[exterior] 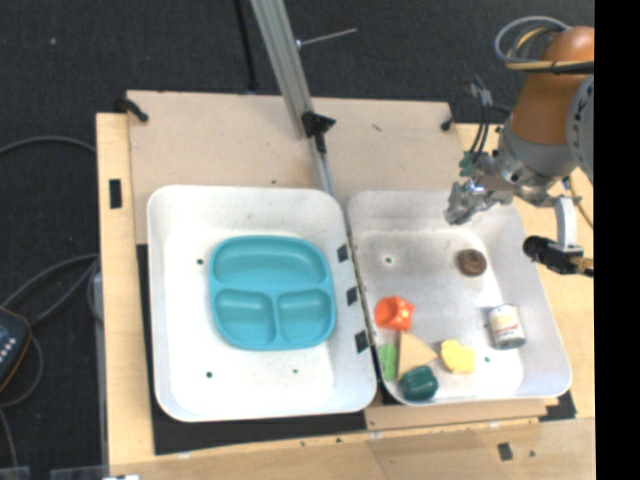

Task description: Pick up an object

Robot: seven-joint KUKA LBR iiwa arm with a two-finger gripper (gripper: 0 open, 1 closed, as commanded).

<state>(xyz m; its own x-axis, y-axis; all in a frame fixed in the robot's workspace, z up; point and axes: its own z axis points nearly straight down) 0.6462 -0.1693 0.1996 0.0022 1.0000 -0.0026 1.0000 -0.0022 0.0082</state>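
Note:
My gripper (462, 206) hangs over the far edge of the right bin (420, 230), with nothing visible between its fingers. In that bin lie a brown round piece (472, 262), a small white can with a red band (505, 326), an orange item (394, 314), a yellow piece (458, 356), a tan wedge (416, 351), and a dark green piece (418, 382) beside a light green one (388, 360). The brown piece is closest to the gripper, just below and to its right.
The left bin (180, 268) holds a teal divided plate (271, 291). A slanted metal bar (285, 53) rises behind the bins, ending near their shared edge. Cables run along the bench's right side near the arm.

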